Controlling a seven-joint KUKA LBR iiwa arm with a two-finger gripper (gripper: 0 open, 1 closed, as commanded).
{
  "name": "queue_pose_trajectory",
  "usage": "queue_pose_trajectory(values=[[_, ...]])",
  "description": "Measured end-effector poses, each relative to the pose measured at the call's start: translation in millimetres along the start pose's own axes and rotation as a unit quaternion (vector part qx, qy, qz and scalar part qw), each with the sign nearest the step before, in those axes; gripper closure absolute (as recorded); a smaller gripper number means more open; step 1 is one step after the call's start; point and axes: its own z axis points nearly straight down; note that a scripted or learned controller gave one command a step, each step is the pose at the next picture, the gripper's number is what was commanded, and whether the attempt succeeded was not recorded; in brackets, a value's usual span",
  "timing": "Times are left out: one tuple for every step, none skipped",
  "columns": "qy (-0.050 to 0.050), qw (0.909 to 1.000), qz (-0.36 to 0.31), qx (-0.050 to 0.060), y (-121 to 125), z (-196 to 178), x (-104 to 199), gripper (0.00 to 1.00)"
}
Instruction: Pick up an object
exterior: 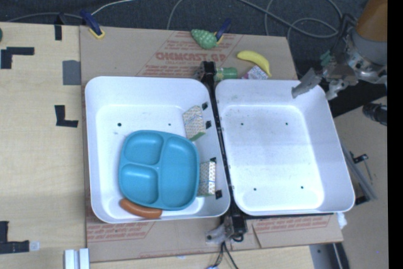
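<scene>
In the left bin (104, 135) lies a blue divided plate (158, 169). An orange sausage (141, 208) rests against the plate's front edge. A small patterned packet (194, 119) sits behind the plate, and a silvery packet (207, 177) lies at its right side. My gripper (318, 86) hangs over the back right corner of the right bin (283, 154), far from all these objects. It is open, with nothing between its fingers.
Behind the bins, on the cardboard, lie a yellow banana (254, 61), a green knobbly toy (204, 38) and a small wrapper (257, 73). Cables run across the dark floor at the back. Black clips (208, 69) join the bins along their shared wall.
</scene>
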Motion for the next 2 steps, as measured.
queue_pose_trajectory(values=[[0.001,1.0,0.0,0.002,-60.4,130.9,-25.5,0.0],[0.001,1.0,-0.001,-0.003,-16.6,165.4,85.4,0.0]])
